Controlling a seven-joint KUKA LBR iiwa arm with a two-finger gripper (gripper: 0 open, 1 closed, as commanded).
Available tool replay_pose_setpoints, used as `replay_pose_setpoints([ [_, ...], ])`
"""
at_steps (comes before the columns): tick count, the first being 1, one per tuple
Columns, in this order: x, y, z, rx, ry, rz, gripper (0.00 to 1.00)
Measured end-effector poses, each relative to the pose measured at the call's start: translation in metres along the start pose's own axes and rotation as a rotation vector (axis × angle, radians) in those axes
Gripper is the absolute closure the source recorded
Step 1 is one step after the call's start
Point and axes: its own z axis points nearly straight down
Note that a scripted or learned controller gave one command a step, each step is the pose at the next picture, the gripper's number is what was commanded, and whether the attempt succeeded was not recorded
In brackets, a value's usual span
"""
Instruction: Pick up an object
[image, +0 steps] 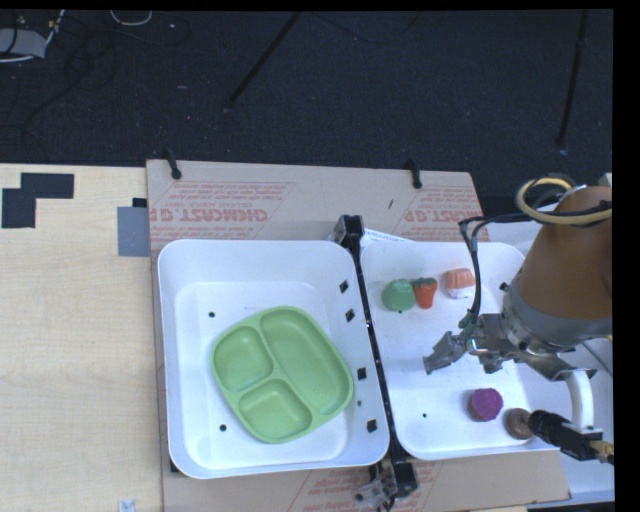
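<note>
1. The grey KUKA arm with the orange band (568, 270) takes up the right side, reaching in over the right shallow white plastic bin (420, 440).
2. The left shallow white plastic bin (190, 270) holds a light green plastic plate with three compartments (280, 373), sitting roughly in the middle and turned at a slant.
3. The two-finger gripper (440, 357) hangs over the middle of the right bin, fingers pointing toward the left. Honestly can't tell if they're open or closed from this angle, and nothing shows up between them.
4. Up near the back of the right bin: a round green toy (398, 295) just beside a small orange carrot-like toy with a green top (425, 291), and a pale orange-and-white piece (459, 281) a bit further right.
5. Near the front right: a round purple toy (485, 404), below and to the right of the gripper, apart from it.
6. Just beside the purple one, a small brownish round thing (518, 424) close to the bin's edge.
</note>
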Motion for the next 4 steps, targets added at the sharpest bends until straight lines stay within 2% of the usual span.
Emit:
replay_pose_setpoints([
  [2, -0.008, 0.006, 0.113, 0.003, 0.001, 0.000, 0.00],
  [3, -0.007, 0.005, 0.126, -0.001, 0.000, 0.000, 0.00],
  [4, -0.008, 0.006, 0.115, -0.001, 0.001, 0.007, 1.00],
])
